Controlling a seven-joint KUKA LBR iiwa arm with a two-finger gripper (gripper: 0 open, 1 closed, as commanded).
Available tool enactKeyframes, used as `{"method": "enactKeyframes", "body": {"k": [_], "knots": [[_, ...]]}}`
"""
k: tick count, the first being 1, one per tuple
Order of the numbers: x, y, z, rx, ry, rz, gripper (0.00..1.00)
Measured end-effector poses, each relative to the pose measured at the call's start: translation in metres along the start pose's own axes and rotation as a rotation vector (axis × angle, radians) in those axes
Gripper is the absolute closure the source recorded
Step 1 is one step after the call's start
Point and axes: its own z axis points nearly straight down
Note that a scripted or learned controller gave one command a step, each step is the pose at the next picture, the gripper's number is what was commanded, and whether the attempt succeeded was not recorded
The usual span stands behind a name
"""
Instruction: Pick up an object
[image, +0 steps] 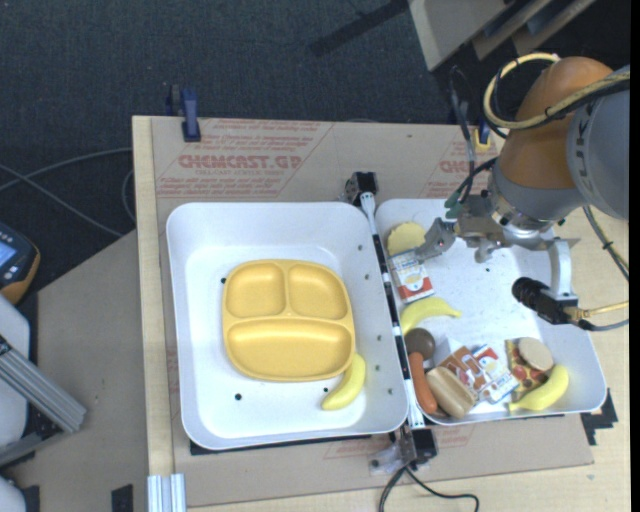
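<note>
Reaching in from the right over the right bin (590, 345), with the gripper (436, 240) low over that bin's upper-left part, just above a small red-and-white packet (408, 274) and beside a pale yellow round piece (405, 237); whether the fingers stand apart or together cannot be told from this angle, and nothing can be seen held between them; judged as the approach step, with no object lifted yet

Likeliest target by position: the packet, lying flat against the bin's left wall, with a small banana (430, 313) just below it; further down, a dark brown round item (420, 343), a sausage (420, 383), a bread roll (450, 392), a second packet (485, 372), a sandwich piece (530, 355) and another banana (545, 390), all crowded toward the near edge

In the left bin (190, 300): 1 yellow divided plate (288, 320) with 3 compartments and a third banana (345, 385) touching its lower-right corner; well apart from the gripper

Next move, as a guess: settling straight down over the packet and closing on its edges; tricky, being thin, flat and tight to the wall, so likely to slip or be missed
</note>
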Motion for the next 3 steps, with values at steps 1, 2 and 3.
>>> {"method": "enactKeyframes", "body": {"k": [1, 2, 3], "knots": [[-0.04, -0.002, 0.102, 0.005, 0.003, 0.005, 0.0], [-0.101, -0.117, 0.1, 0.005, 0.0, 0.011, 0.0], [-0.134, -0.043, 0.099, -0.006, -0.004, -0.001, 0.0]]}}
